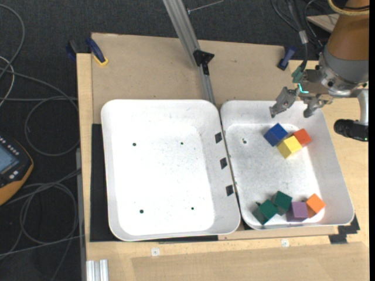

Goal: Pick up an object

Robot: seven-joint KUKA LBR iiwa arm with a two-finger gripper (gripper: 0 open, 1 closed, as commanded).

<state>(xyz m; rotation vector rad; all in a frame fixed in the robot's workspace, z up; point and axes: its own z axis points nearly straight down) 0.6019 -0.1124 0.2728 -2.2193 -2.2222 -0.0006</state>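
The wooden bench (164, 57) spans the view and carries two shallow white bins side by side. The left bin (117, 157) sits at 9 o'clock from the view centre. The right bin (258, 168) sits at 3 o'clock and holds all the blocks.

The arm (348, 34) enters at 1 to 2 o'clock, grey with an orange band above the wrist. A slanted metal pole (184, 31) runs from 12 o'clock down to the gap between the bins.

The gripper (297, 105) hangs over the far edge of the right bin, at 12 o'clock within that bin. Its two fingers (282, 104) are spread wide, and nothing lies between them.

Blocks, first cluster, in the far part of the right bin, just below the gripper:
- blue block (275, 134), at 9 o'clock in the cluster;
- yellow block (289, 146), at 6 o'clock, touching the blue block;
- red-orange block (302, 137), at 3 o'clock, touching the yellow block.

Blocks, second cluster, at the near edge of the right bin, 5 o'clock within it:
- two dark green blocks (274, 206), close together, leftmost;
- purple block (299, 209), next to the right;
- orange block (315, 203), rightmost, beside the purple block.

The two clusters lie well apart. All blocks rest on the bin floor.
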